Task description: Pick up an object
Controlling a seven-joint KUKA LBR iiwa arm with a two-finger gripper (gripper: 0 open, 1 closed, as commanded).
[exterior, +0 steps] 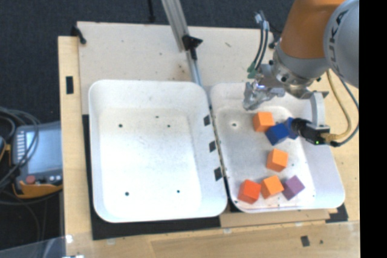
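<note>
My claw [256, 96] hangs over the far end of the right bin [323, 193], just beyond an orange cube [263, 121] that lies near the bin's upper part. Nothing sits between its tips that I can see, and from this slant I cannot tell whether it is spread or drawn together.

The things I might take all lie in that right bin. The orange cube by my claw touches, or very nearly touches, a blue cube [277, 133] on its near side. Further toward the front lies a second orange cube [277, 159], standing apart. Along the front wall sit a red-orange cube [249, 191], another orange cube [273, 185] and a purple cube [293, 187], packed close in a row. The left bin [103, 124] beside it holds none of them.

My worry is the nearest orange cube. If I come down as I hang now, I judge I would land on its far edge or past it, and push it against the blue one instead of straddling it. The blue neighbour also leaves little room on that side, so one tip could strike its top. The bin's back wall is close, and my claw could catch it too.
</note>
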